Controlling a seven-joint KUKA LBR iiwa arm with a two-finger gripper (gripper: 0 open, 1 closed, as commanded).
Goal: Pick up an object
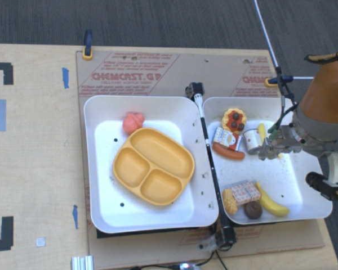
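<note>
The right bin holds several toy foods. Along its far side lie a pizza slice, a small carton, a hot dog and a silver can. Near the front are a corn cob, a pink wafer block, a brown cookie and a banana. My gripper hangs low over the bin's middle, just right of the can and beside a small yellow piece. Nothing is visibly held.
The left bin carries a yellow three-part plate and a pink lump at its far side. A black divider clamp sits between the bins. The arm's body covers the right bin's right edge.
</note>
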